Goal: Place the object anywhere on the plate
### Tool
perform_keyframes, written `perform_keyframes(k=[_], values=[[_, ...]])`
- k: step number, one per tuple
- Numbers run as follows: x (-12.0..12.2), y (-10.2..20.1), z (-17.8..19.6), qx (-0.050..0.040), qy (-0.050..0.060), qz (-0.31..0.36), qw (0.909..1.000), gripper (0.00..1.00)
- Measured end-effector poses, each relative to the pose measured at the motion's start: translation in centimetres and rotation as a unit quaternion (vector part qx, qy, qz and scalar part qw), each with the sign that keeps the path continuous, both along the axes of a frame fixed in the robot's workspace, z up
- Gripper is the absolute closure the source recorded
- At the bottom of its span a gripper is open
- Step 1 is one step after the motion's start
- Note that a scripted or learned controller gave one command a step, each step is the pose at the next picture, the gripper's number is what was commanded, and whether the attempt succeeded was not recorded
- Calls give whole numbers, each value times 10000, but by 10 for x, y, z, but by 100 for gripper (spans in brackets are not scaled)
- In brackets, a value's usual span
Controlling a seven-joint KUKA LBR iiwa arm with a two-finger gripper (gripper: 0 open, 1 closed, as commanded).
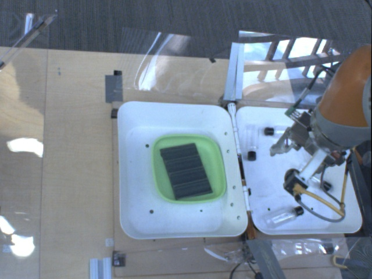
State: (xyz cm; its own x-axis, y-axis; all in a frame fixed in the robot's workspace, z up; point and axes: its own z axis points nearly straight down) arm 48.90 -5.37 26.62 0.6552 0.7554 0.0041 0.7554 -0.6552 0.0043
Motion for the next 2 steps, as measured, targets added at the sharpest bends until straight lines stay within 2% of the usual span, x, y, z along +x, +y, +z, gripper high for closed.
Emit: perform_keyframes(k=[1, 2], values=[[25, -103, -33, -9, 18, -46, 10000, 0], [-1, -124, -63, -3, 18, -240, 9997, 0]])
